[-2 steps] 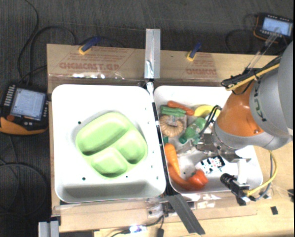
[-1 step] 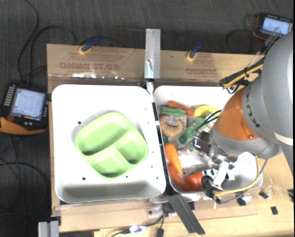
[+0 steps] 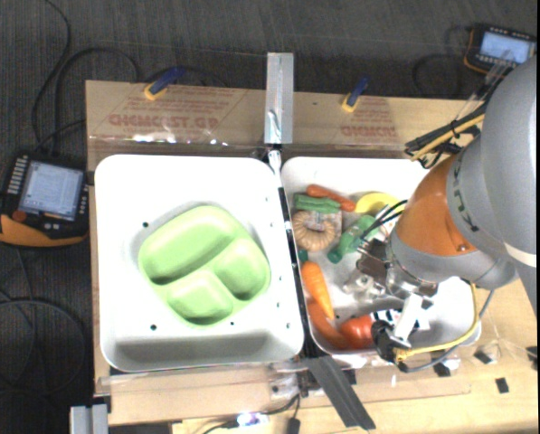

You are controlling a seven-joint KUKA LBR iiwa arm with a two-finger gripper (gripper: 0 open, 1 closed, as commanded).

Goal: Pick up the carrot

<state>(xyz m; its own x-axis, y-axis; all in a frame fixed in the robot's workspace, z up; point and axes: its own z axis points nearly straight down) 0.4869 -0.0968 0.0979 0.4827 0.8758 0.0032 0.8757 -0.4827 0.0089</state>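
Brown tabletop sat on dark carpet, cables everywhere. Carrot lay in the right bin, claw just beside it, couldn't tell if released or clenched.

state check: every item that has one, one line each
carrot, lying loose in the right bin by its left wall, not held
hand, low over the right bin, right of the carrot
green divided plate, right side up in the left bin
red vegetable, lying at the right bin's front wall
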